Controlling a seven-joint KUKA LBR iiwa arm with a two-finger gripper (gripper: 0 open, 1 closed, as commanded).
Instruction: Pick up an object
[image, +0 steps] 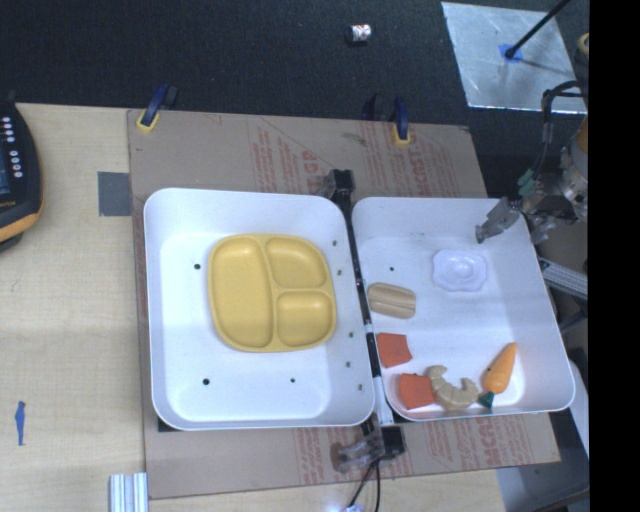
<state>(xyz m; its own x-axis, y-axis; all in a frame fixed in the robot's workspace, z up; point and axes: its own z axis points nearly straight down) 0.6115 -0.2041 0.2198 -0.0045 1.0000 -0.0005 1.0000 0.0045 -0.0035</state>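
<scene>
A tan, bread-roll-shaped toy (391, 300) lies near the left wall of the right-hand shallow white bin (530, 300), the nearest candidate for a pick; it looks light and stiff, probably smooth plastic, and a grip across its short middle seems safest. Below it sit two orange-red blocky toy pieces (394, 349), a beige curved shrimp-like toy (452, 388) and an orange plastic carrot with a green tip (500, 368), crowded along the bin's near edge, where fingers would have little room. A clear, domed plastic piece (459, 270) rests toward the far side and looks slippery. The two-finger gripper (497, 222) hovers over the bin's far right corner, holding nothing; whether it is spread or pressed together cannot be told. The left white bin (180, 300) carries a yellow three-compartment plate (270, 292).
</scene>
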